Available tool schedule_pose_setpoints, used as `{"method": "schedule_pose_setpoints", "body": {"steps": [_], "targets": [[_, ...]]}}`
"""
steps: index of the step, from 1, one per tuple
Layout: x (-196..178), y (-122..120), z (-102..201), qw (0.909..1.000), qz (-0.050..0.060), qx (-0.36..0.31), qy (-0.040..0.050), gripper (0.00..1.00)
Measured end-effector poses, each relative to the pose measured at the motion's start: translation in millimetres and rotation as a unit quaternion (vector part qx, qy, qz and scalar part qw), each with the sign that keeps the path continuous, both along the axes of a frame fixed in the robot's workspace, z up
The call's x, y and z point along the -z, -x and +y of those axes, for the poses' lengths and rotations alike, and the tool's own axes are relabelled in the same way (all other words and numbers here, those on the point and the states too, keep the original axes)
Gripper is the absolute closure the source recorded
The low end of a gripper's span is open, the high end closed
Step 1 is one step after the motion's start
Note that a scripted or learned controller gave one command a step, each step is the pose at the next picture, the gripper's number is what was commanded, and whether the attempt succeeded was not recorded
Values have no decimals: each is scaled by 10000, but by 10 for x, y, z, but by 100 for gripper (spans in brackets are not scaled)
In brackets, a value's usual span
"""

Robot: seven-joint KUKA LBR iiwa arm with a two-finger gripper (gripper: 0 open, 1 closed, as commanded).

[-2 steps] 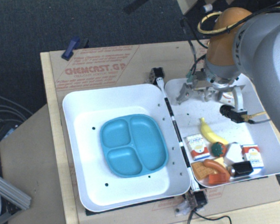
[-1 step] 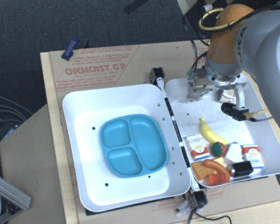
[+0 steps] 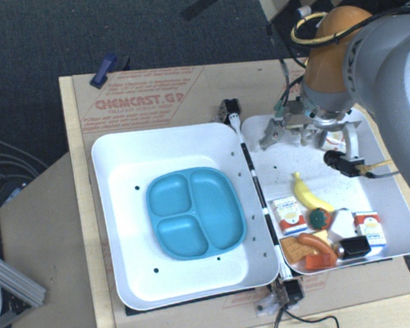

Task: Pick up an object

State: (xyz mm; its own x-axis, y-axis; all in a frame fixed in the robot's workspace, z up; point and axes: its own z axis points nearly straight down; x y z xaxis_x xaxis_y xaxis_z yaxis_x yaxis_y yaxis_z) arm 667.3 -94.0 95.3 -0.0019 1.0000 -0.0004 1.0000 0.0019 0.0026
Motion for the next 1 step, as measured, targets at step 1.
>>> {"method": "schedule_pose_setpoints", "body": {"steps": [1], "targets": [[111,817,27,10000,27,14,-4,0]]}}
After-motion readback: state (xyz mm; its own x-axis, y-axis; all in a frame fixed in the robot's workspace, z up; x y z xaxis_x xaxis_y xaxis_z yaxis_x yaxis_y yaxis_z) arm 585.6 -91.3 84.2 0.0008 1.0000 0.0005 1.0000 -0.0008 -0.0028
